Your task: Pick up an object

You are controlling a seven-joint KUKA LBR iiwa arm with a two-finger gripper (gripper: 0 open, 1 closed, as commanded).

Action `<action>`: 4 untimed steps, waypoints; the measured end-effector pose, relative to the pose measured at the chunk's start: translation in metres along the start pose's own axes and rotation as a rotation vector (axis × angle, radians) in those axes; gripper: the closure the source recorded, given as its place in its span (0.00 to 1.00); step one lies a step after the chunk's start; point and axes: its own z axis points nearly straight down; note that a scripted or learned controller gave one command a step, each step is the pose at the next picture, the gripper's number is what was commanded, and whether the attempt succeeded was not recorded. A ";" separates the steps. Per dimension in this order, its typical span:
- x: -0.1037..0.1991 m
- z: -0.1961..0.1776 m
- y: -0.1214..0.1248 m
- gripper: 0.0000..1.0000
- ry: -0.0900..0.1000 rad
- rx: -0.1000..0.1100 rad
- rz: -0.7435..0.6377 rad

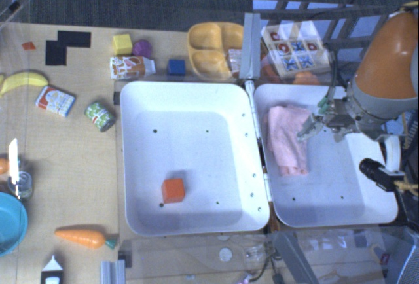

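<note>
Your tool (313,127) sits over the right bin (340,207), right of centre in the frame, at the end of the grey arm with its orange band (391,57). Just to its left lies a pink cloth (285,139), crumpled along the bin's left side; the tool's tip appears to reach the cloth's right edge, though the view is too blurred there to say whether they touch. You cannot tell from this angle whether the tool is released or clenched.

The left bin (196,106) holds an orange block (173,190) at lower centre of the frame, well apart from the tool.

On the desk (59,197) outside the bins you have a banana (23,82) at far left, a carrot (81,236) at lower left, and a yellow divided dish (213,49) at top centre.
</note>
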 end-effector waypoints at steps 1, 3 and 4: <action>-0.005 0.129 0.005 0.00 0.000 -0.005 -0.040; -0.004 0.135 0.014 0.00 -0.003 -0.016 -0.110; -0.012 0.135 0.006 0.00 -0.002 -0.016 -0.142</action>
